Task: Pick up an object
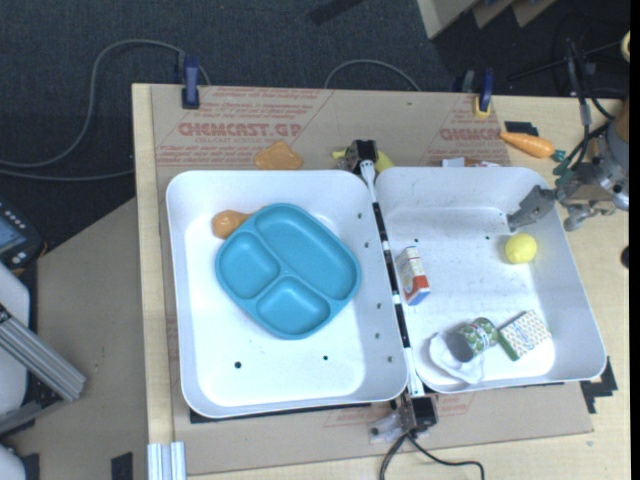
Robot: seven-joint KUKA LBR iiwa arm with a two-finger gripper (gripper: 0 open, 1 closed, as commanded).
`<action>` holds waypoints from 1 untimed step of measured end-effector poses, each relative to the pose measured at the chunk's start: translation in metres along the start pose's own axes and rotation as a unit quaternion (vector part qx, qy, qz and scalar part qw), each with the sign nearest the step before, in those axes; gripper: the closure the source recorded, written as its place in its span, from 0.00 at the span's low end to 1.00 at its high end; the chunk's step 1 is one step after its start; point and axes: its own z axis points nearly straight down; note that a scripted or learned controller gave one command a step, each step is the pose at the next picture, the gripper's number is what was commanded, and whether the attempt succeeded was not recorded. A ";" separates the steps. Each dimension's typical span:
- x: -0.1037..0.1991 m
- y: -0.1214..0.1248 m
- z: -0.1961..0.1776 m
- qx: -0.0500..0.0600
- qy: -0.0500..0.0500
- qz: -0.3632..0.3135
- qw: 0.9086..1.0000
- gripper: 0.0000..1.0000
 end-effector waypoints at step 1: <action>0.002 -0.062 0.128 0.008 0.003 0.002 1.000 0.00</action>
